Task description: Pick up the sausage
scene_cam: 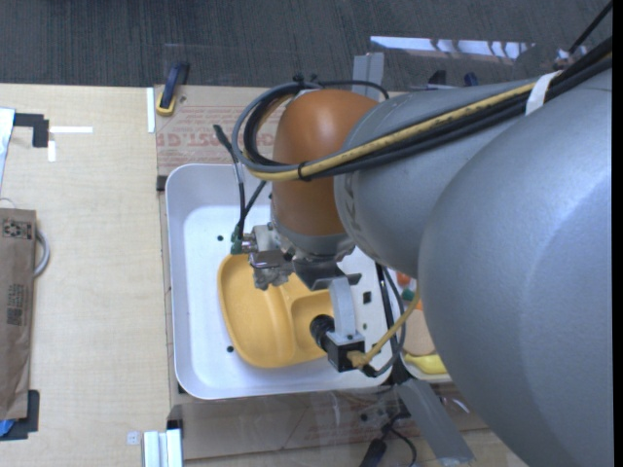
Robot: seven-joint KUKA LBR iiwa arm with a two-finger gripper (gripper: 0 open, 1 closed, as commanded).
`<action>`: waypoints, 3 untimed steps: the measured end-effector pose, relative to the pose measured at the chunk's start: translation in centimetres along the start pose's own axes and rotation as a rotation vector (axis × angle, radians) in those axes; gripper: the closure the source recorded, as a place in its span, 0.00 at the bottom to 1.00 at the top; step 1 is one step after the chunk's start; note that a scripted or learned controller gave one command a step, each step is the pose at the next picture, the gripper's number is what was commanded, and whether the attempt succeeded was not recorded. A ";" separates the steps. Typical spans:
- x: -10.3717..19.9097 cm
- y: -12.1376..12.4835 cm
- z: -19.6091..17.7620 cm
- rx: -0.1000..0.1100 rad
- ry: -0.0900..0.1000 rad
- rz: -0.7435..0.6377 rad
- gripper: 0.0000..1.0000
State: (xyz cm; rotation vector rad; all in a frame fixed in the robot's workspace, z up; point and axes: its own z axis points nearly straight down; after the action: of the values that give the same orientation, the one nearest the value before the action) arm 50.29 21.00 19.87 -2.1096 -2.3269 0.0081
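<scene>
One yellow object (261, 314) lies beneath my gripper (292, 270) in the bin (190, 261); grip state indeterminable, sausage unidentified.

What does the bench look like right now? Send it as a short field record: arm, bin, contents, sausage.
arm: grey KUKA arm reaching in from the right, orange band above the wrist
gripper: gripper low over the white bin, above the yellow object; finger state cannot be told
bin: white bin, partly covered by the arm
contents: large yellow object lying in the bin's near half
sausage: cannot pick one out; much of the bin is hidden by the arm
left of bin: wooden bench top with a brown paper bag at its left edge
</scene>
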 end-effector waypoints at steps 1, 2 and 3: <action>-4.8 5.7 -6.0 -0.002 -0.001 -0.067 1.00; 0.4 7.5 1.6 0.002 -0.001 -0.176 1.00; -1.8 15.6 -3.7 -0.006 -0.001 -0.487 1.00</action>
State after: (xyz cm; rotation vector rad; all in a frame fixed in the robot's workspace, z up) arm 66.03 20.71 23.56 -1.4880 -2.7702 0.0019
